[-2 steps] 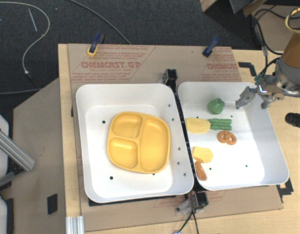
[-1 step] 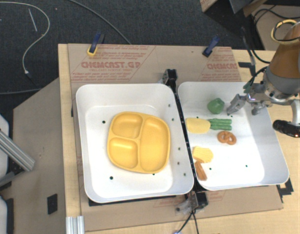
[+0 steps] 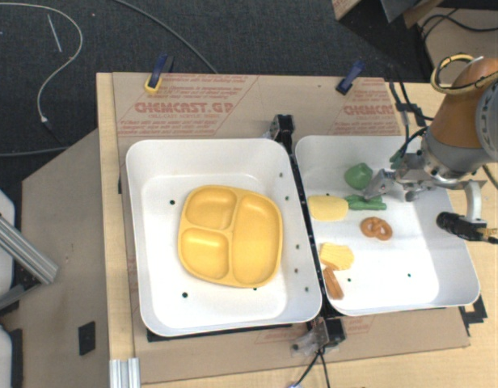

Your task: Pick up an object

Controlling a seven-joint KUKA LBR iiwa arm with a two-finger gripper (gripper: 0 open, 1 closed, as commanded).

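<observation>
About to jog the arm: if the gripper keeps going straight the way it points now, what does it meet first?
Probably the green toy vegetable in the right white bin: the gripper points left, with its tip beside it. Depth is unclear from above.

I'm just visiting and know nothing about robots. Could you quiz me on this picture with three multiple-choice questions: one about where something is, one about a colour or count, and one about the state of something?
1. Where does the yellow divided plate lie?
A. left bin
B. right bin
C. on the cardboard

2. How many compartments has the plate?
A. two
B. three
C. five

3. Where is the gripper?
A. over the left bin
B. over the right bin, beside the green toy vegetable
C. away from the bench

Answers: 1 A, the plate sits in the left bin. 2 B, ridges split it in three. 3 B, it hangs in the right bin beside the green toy vegetable.
</observation>
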